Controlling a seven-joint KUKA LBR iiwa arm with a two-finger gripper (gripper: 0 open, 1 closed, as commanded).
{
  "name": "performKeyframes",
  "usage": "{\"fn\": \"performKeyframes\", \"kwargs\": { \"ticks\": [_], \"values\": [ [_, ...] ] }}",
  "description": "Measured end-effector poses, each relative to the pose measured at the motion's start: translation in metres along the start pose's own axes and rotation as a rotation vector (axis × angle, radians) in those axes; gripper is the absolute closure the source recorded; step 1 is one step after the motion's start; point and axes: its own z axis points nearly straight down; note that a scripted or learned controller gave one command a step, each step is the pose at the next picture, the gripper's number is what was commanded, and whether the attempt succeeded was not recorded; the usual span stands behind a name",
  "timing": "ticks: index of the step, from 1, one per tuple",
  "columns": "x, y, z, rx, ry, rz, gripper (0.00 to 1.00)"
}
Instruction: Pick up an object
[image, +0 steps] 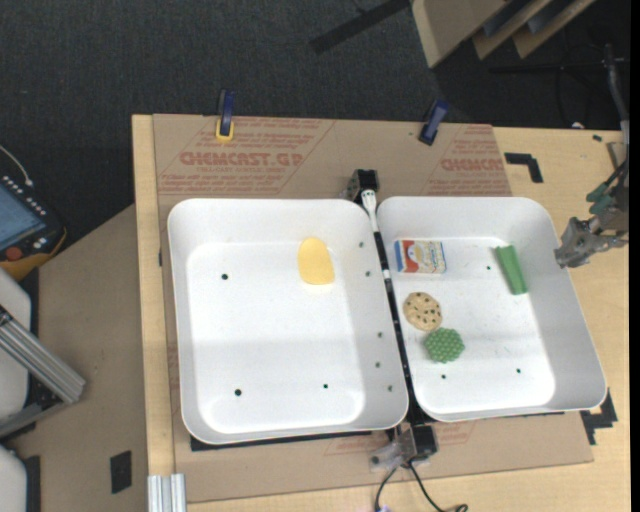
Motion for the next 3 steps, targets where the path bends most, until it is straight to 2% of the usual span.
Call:
{"fn": "performKeyframes", "kwargs": {
  "ticks": [1, 2, 3],
  "values": [
    [0.057, 0.047, -0.025, -0.015, -0.004, -0.012, 1.00],
    [0.110, -0.019, 0.022, 0.002, 0.001, -0.009, 1.00],
    [0.146, -0.042, 0.073, 0.001, -0.001, -0.008, 1.00]
  ]
}}
